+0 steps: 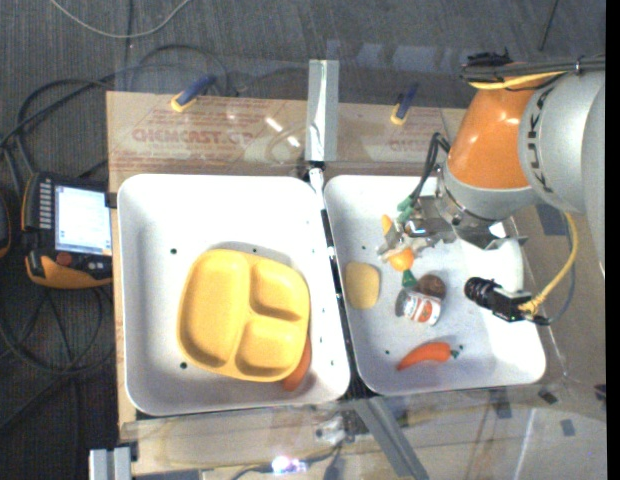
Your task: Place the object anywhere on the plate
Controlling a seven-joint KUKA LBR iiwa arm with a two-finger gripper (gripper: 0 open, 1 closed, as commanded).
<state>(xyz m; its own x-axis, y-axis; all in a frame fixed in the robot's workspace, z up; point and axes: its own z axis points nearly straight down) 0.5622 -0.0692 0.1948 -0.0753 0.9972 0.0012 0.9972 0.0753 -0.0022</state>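
A yellow plate (248, 313) with three compartments lies in the left bin (150, 228). The right bin (510, 363) holds several small items: a tan oval piece (362, 285), a small orange fruit (400, 260), a red and white can (422, 309) on its side with a brown lump (431, 287) against it, and an orange carrot (427, 354). My gripper (414, 230) hangs low over the upper middle of the right bin, just above the small orange fruit. The wrist hides what lies directly under it.
An orange-red object (299, 366) pokes out from under the plate's near right corner. The raised divider (330, 268) between the two bins runs from the metal post (321, 108). A black cable connector (488, 296) hangs over the right bin's right side.
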